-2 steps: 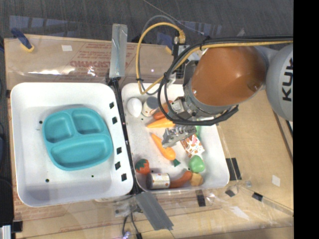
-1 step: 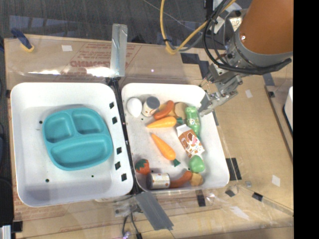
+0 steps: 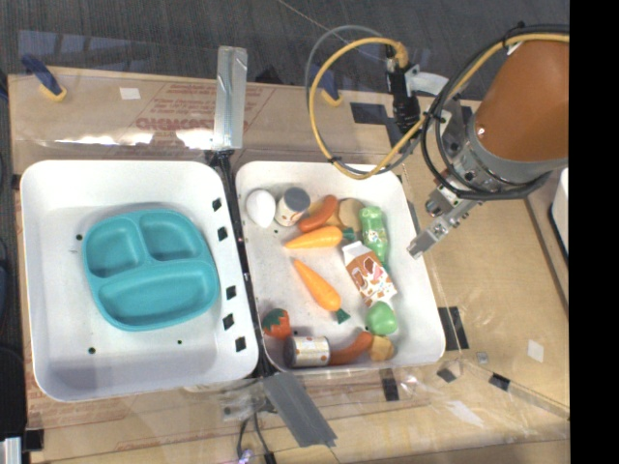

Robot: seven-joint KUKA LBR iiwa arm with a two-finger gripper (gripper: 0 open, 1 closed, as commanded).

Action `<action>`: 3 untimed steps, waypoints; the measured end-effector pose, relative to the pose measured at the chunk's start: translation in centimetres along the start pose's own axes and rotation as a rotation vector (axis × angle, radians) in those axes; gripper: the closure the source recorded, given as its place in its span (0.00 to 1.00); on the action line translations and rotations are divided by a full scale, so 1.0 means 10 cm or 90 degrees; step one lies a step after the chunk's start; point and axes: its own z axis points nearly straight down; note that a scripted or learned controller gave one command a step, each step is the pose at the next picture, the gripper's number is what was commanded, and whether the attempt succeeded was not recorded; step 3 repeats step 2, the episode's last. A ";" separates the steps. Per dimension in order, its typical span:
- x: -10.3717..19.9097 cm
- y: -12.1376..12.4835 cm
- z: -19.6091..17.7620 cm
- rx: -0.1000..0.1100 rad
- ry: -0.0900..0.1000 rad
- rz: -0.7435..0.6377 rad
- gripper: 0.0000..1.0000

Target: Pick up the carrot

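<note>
While the gripper (image 3: 432, 230) hangs just outside the right bin's (image 3: 418, 222) right wall, whether it is spread or pressed together cannot be told, and nothing is seen pinched in it. A carrot (image 3: 320, 286) lies untouched near the middle of the right bin, a second carrot (image 3: 313, 239) sits above it toward the far edge, and a teal tray (image 3: 147, 267) rests in the left bin (image 3: 44, 196). The pick is judged not yet begun: reaching over the wall, descending, closing on a carrot and lifting are all left.

arm (image 3: 522, 104) cut off at right edge
</note>
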 end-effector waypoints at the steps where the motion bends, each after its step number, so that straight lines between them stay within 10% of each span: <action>1: -0.01 -0.02 -0.11 0.000 -0.001 -0.003 1.00; 3: -0.02 -0.03 -0.19 -0.001 -0.005 -0.004 1.00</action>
